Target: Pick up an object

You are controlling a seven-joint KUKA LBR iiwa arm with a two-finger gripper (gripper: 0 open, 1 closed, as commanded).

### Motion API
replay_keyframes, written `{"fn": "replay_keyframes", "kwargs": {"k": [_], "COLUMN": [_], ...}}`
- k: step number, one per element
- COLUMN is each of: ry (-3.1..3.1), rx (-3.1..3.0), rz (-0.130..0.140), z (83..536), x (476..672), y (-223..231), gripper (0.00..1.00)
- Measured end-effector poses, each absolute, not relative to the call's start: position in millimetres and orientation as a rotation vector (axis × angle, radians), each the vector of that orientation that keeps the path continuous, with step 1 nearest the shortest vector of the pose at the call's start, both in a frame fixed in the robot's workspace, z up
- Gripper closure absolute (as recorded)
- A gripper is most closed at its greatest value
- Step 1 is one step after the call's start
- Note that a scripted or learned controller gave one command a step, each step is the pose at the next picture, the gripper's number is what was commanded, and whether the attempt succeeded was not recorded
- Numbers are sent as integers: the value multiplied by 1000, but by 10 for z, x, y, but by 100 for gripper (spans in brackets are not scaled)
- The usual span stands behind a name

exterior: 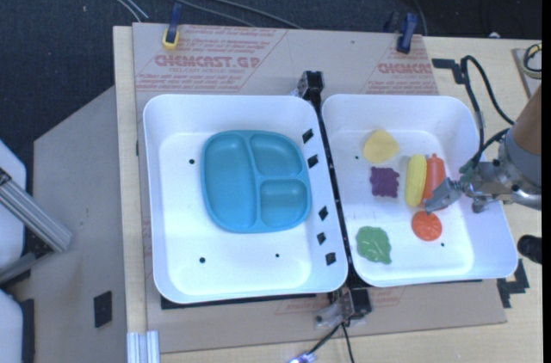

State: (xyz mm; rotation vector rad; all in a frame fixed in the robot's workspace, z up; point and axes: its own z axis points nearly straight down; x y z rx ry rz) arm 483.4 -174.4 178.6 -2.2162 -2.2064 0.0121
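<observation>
Two shallow white bins sit side by side on the worktop [258, 52]. The left bin [164, 206], in the middle of the frame, carries a blue divided plate [256, 180] with three compartments.

The right bin [456, 116] holds five small things. A yellow lumpy piece [380, 146] lies toward its upper middle. Just below that is a purple piece [384, 181]. Right of the purple one, a yellow banana-shaped piece [416, 179] lies touching an orange-red piece [435, 172] on its right side. Lower down, a round red-orange piece [426, 226] sits near the bin's lower right, and a green leafy piece [374, 243] lies at the lower left of that bin.

At the frame's right edge the grey arm [525, 146] reaches in over the right bin's rim. Its gripper [448, 196] points left, low over the bin, with the tip just right of the banana-shaped piece and just above the round red-orange piece. Whether it is released or clenched cannot be told at this size, and nothing is visibly caught in it.

Black cables [482, 86] loop over the worktop at the upper right, and two clamps, one yellow [172, 33] and one blue [406, 33], grip the board's far edge.
</observation>
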Motion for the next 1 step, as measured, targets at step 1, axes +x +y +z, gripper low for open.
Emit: {"fn": "replay_keyframes", "kwargs": {"k": [1], "ry": [-2220], "rx": [-2220], "rz": [0], "z": [1854], "x": [4869], "y": [-1739], "gripper": [0]}}
